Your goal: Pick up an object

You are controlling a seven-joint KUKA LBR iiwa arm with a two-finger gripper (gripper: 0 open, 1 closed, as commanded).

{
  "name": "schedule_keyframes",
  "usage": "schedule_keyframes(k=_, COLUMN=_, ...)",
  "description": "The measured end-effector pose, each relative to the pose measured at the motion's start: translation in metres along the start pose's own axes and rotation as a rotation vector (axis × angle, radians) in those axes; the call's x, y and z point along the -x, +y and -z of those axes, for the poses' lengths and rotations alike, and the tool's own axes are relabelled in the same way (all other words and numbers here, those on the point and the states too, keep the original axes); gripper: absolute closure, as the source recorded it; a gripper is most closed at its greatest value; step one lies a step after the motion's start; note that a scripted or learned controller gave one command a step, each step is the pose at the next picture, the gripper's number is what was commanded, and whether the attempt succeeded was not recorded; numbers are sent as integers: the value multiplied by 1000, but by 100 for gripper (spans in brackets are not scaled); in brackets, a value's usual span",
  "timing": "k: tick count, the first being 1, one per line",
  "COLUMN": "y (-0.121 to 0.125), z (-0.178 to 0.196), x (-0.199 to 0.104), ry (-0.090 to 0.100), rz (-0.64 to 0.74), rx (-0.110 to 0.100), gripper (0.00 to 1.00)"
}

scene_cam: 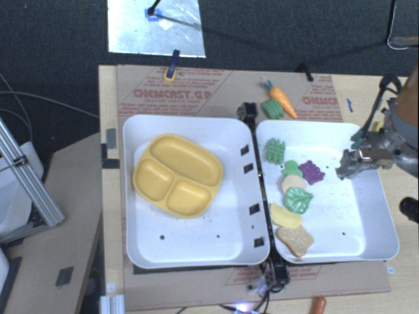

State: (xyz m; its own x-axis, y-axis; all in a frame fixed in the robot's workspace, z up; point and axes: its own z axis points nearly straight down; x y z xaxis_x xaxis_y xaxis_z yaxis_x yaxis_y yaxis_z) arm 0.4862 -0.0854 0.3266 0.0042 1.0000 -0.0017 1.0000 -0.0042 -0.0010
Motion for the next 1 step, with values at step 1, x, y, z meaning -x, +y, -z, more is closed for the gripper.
schedule_keyframes(k=1, y=5, z=55, x=59, ry=-3, rz=0, rx=10, gripper=100)
